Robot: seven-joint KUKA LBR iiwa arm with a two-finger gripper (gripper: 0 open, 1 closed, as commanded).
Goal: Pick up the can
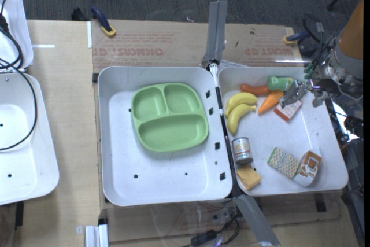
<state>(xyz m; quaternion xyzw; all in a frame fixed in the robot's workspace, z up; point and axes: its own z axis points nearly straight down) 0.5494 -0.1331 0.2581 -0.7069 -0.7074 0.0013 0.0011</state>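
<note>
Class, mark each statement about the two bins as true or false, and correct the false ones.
1. The can lies in the right bin. True.
2. The green plate is in the right bin. False: it sits in the left bin.
3. The bananas lie beside the carrot. True.
4. The gripper holds the can. False: it is at the bin's far side, away from the can.

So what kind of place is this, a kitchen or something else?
Probably a robot lab bench, not a kitchen: two white bins sit side by side on a cardboard-covered bench, toy food such as bananas and a can lies loose, and the arm reaches in.
</note>
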